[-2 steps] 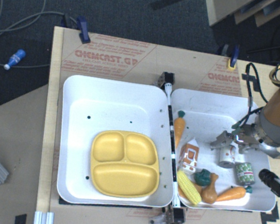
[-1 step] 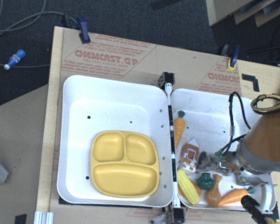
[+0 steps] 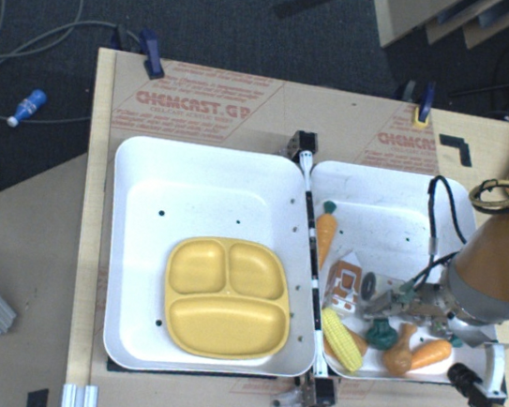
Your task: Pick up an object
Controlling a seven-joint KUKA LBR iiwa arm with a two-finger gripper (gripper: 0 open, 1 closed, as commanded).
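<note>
From the camera above the counter [image 3: 91,221], the arm [image 3: 496,267] reaches in from the right and is low in the right bin [image 3: 379,193], with the jaws [image 3: 400,305] down among the toy food. Whether the jaws are apart or together cannot be told; the wrist and cable blur that spot. Nothing is plainly clamped, so the step in hand looks like the descent or the closing for a grasp, not the lift.

Candidates crowd close. An orange carrot [image 3: 429,355] lies just below and to the right of the jaws, a green toy [image 3: 382,336] just below them, a corn cob [image 3: 341,340] below and to their left, a small printed card [image 3: 345,285] to their left, and a second carrot [image 3: 325,235] further left, up against the bin's wall.

The next move calls for closing on 1 item squarely, then rising straight up, since neighbours touch and could be dragged.

Room is tight below, near the bin's front rim. Above the jaws the bin floor is open. The left bin [image 3: 137,228], well to the left, holds a yellow divided plate [image 3: 226,298].
</note>
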